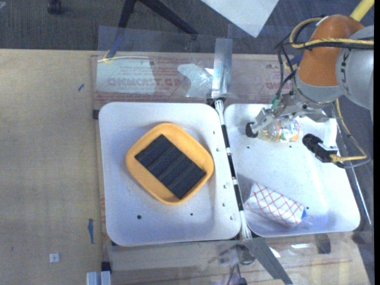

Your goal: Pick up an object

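Here, left bin [119, 218] holding an orange dish [169, 162] with dark slatted insert, right bin [332, 200] with checked packet [276, 205] at six o'clock, gripper [279, 120] at twelve over a clear bottle [284, 130], finger state unclear.

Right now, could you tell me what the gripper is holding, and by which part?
Cannot be told: the gripper sits over a small clear item in the right bin.
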